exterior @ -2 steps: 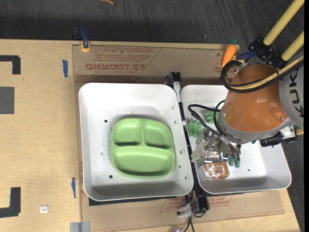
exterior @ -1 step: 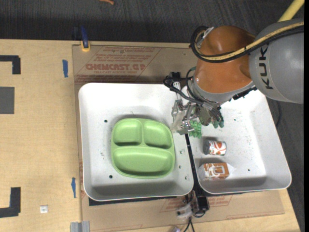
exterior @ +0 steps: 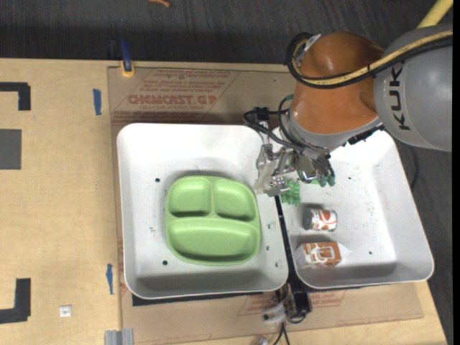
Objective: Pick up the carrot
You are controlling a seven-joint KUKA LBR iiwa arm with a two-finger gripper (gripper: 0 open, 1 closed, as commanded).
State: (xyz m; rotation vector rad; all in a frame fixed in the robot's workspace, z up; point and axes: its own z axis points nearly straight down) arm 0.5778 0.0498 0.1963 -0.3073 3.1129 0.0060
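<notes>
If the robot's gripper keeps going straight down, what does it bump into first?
Probably the green leafy thing right under the gripper, near the edge where the two bins meet. Depth is hard to judge.

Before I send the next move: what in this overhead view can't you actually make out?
- Hand: the orange wrist band overhangs it, so what it holds, if anything, is unreadable.
- Carrot: only a green leafy bit shows by the hand; the rest is hidden.
- Can and packet in the right bin: labels too small to read.
</notes>
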